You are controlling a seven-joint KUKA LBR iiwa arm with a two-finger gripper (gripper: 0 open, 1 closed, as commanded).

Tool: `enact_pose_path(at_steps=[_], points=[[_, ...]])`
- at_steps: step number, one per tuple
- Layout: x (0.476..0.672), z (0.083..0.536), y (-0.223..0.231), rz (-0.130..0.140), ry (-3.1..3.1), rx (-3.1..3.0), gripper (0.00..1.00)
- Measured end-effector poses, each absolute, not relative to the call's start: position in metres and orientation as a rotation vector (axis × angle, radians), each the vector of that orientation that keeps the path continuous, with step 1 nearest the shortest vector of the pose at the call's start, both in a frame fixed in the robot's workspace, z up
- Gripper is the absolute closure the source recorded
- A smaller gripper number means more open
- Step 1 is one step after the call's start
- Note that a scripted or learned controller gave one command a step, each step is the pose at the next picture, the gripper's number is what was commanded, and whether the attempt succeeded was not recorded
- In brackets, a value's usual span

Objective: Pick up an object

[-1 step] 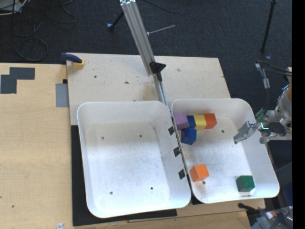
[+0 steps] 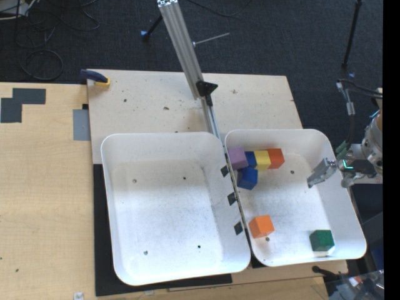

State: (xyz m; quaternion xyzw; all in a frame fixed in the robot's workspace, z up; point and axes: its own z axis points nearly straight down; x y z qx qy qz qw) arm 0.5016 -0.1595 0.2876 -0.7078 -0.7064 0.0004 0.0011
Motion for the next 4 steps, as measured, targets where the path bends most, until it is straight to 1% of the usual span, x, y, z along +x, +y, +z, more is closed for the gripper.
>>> enact_pose_path(at_steps=[1,2,3,4], points=[[0.494,0.227,-0.162,0.007,-2.215,-2.217,0.0],[0.49,0.183,-0.161,0.006,-2.216,-2.216,0.0],[0.492,0.12,-0.164,0.007,-2.215,-2.216,0.0],[0.493,0.133,-0.167,0.003,-2.211,-2.226,1.0]])
